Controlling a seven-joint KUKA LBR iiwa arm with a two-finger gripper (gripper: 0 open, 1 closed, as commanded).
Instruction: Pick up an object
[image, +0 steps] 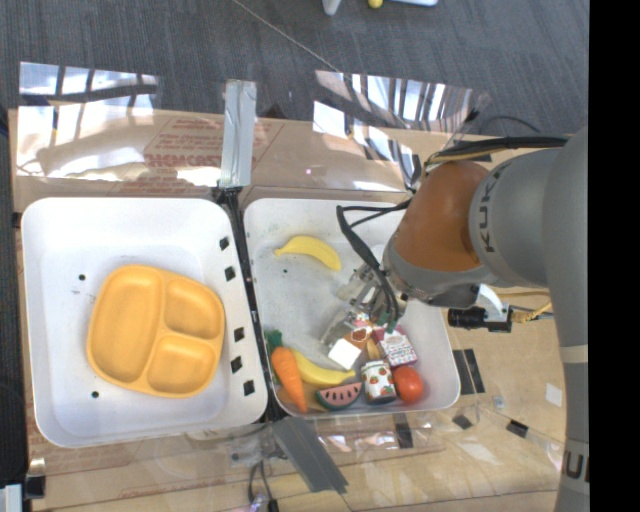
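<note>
Gripper (358, 318) sits low in the right bin (300, 215), centre-right of frame, over the toy pile w/ a white block (345, 352) just below it. Can't tell finger state. Block looks light, stiff, prob. smooth plastic; best taken across its flat sides.

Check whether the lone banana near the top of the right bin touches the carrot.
Apart. The camera view shows bare white bin floor between the lone banana and the carrot lower down.
</note>
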